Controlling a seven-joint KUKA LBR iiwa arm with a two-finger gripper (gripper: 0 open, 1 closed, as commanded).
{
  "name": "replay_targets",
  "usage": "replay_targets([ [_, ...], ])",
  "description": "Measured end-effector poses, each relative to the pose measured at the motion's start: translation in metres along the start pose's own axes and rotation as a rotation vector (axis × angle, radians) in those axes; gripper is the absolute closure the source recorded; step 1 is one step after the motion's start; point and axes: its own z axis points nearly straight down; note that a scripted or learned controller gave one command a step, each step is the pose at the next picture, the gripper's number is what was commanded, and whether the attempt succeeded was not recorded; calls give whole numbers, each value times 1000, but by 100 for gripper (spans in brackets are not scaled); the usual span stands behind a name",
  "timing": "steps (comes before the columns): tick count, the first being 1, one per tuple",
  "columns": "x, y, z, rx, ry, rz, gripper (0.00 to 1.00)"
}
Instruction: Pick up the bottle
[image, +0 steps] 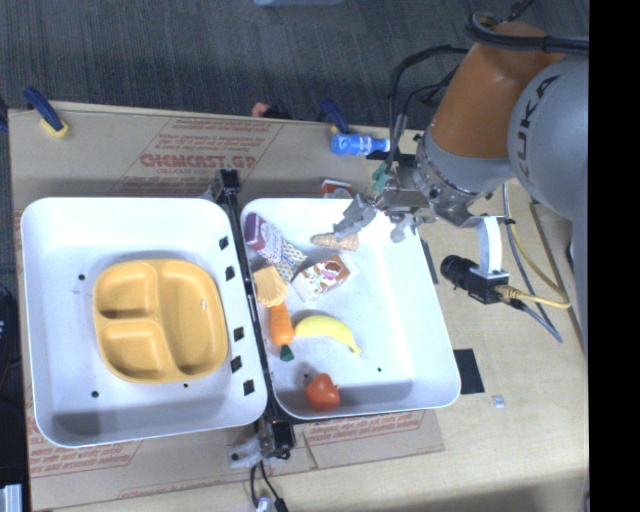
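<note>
A small purple bottle-like thing (262, 236) lies near the back left corner of the right bin (425, 330), against the divider. My gripper (377, 222) hangs over the bin's back edge, to the right of the purple thing and well apart from it. Its fingers (353, 217) stand spread, and I see nothing between them. A tan pastry-like piece (335, 240) lies just below the left finger.
The right bin also holds a printed packet (322, 278), a yellow block (268, 286), a carrot (282, 326), a banana (328, 332) and a red tomato (322, 391). In the left bin sits a yellow divided plate (160, 318). A blue clamp (352, 145) is behind the bins.
</note>
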Motion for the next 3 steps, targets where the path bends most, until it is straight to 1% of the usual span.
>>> replay_targets([
  [1, 0, 0, -10, 2, 0, -5, 100],
  [2, -94, -76, 17, 0, -1, 116, 100],
  [3, -81, -106, 89, 1, 2, 167, 100],
])
